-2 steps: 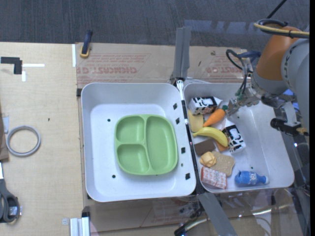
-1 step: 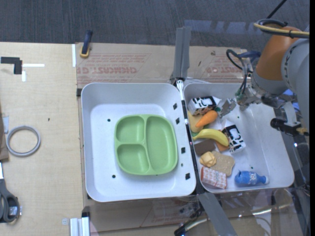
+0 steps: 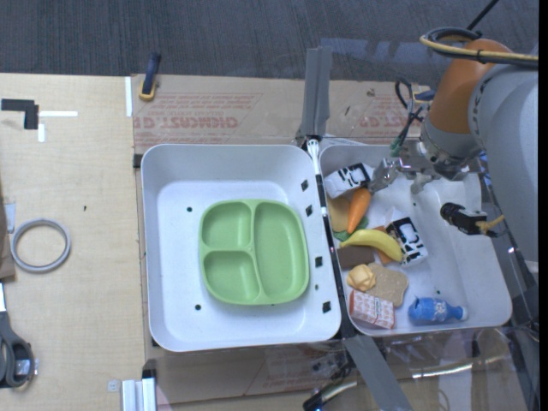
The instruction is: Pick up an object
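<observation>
Blue bottle [image 3: 437,311] lies at the right bin's [image 3: 492,281] front beside toast [image 3: 390,286], banana [image 3: 372,241] and carrot [image 3: 356,208]; gripper [image 3: 402,171] hovers at the back, grip unclear; smooth green divided plate [image 3: 255,252] fills the left bin [image 3: 163,255]

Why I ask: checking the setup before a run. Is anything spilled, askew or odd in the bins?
Nothing is spilled or damaged. The green tray sits flat in the left bin; the right bin holds a crowded pile of items.

The arm [image 3: 492,84] runs off the right edge and covers the right bin's [image 3: 479,311] far corner; scissors [image 3: 13,358] are cut by the left edge.
</observation>
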Tool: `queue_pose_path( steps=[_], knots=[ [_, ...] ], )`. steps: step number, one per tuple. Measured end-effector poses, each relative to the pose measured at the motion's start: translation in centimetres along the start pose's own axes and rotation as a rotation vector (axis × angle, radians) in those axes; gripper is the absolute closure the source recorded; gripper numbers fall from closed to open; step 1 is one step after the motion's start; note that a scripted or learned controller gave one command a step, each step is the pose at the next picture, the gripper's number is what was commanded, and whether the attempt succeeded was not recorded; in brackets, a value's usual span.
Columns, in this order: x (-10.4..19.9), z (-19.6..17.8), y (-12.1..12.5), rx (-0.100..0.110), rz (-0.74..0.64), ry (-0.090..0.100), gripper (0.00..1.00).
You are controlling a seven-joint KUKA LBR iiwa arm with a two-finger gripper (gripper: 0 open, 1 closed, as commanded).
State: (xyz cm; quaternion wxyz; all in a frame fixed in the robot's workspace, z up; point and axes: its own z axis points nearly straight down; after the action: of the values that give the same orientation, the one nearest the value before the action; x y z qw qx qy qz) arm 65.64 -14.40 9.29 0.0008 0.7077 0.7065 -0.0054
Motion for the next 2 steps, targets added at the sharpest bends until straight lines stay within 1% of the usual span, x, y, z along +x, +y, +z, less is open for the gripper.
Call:
queue_pose_path(
  steps=[1,2],
  knots=[
    [1.2,0.1,-1.5,-0.001,0.416,0.006,0.00],
    [3.5,0.1,0.2,-0.002,0.608,0.008,0.00]
  ],
)
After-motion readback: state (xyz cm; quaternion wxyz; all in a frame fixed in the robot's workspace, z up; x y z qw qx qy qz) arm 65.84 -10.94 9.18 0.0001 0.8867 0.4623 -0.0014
